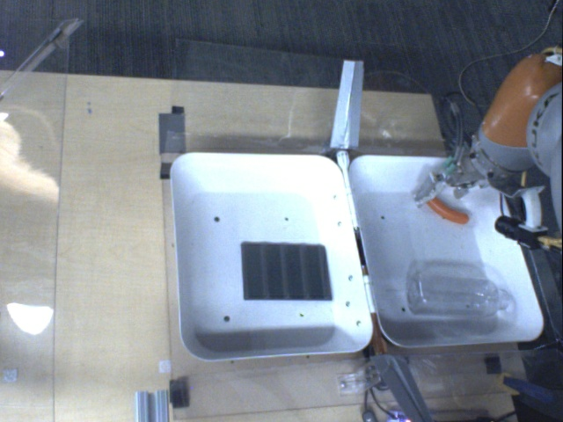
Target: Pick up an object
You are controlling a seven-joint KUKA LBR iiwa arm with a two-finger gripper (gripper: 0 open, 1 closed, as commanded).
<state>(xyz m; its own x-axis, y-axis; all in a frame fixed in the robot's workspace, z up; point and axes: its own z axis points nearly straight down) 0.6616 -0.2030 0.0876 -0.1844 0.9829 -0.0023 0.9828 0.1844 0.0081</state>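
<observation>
My gripper (442, 188) is low over the back of the right bin (387, 236), open, its silver fingers spread. An orange carrot-shaped object (452, 211) lies on the bin floor just in front of the fingertips, touching or nearly touching them, and it is not between them. A clear plastic bottle (457, 294) lies on its side near the front of the same bin. In the left bin (202, 236) a dark grey ribbed rectangular block (286, 271) lies flat near the middle.
The grey arm with its orange band (519, 104) reaches in over the right bin's far right corner. A metal bar (347, 104) stands behind the seam between the bins. Cables (519, 227) hang at the right rim.
</observation>
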